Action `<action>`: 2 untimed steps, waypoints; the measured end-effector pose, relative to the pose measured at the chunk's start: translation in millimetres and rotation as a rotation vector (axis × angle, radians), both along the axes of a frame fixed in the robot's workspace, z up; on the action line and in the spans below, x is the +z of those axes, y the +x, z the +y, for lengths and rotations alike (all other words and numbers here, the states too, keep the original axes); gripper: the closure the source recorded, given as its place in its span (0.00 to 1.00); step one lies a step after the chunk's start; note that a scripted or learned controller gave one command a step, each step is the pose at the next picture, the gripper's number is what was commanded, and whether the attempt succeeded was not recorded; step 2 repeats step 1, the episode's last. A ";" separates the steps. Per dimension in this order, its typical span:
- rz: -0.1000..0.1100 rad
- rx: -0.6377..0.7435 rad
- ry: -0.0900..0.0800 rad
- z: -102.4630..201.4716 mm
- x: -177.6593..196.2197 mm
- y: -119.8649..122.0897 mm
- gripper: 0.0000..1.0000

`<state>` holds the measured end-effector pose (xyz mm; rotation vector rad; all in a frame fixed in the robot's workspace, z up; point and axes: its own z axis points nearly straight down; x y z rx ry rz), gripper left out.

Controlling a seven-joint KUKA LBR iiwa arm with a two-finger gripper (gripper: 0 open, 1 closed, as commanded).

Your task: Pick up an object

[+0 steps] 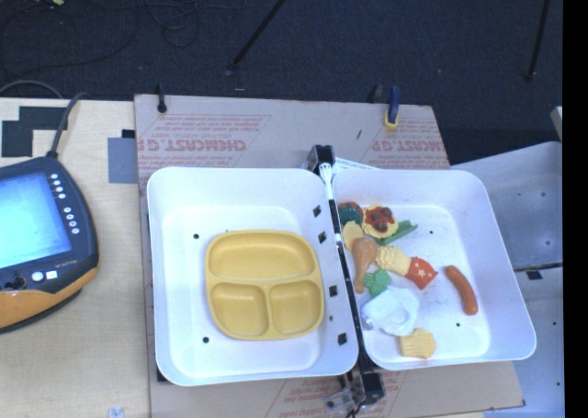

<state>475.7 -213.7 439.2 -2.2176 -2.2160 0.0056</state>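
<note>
Well, toys (395, 269) heaped against right bin's (501, 333) left wall, sausage (461, 288) apart, easiest pick; yellow tray (265, 280) fills left bin (175, 315); claw state: cannot tell.

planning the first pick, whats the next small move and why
Probably bring the pincer down over the sausage in the right bin. It lies alone on bare floor, apart from the crowded toy food pile near the divider, so it looks the easiest thing to grasp.

Two white bins (175, 223), one yellow tray (265, 282) centre frame, one sausage (461, 288) lower right, one screen pendant (41, 237) far left.
</note>
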 end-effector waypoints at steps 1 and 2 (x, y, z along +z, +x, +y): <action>-0.011 0.002 -0.005 -0.3 102.2 0.2 1.00; -0.011 0.002 -0.005 -0.3 102.2 0.2 1.00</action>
